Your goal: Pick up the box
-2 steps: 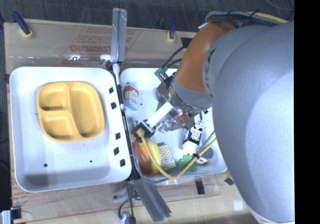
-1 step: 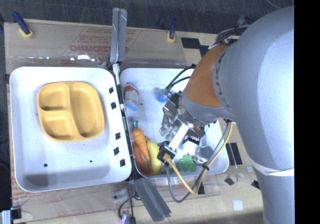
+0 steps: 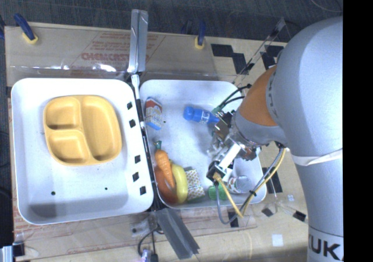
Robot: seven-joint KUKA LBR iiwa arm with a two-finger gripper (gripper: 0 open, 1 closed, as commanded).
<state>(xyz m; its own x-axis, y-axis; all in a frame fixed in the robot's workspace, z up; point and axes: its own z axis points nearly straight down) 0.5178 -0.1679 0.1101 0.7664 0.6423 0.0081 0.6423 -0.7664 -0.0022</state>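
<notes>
Box [image 3: 153,113] by right bin's [image 3: 175,88] left wall, long axis seemingly front-to-back.

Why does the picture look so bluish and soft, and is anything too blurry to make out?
In the camera view the light is cool and even, tinting the right bin bluish; the yellow tray throws a soft shadow inside the left bin. The grey arm looms large and soft-edged, and the small items beneath the gripper blur together.
</notes>
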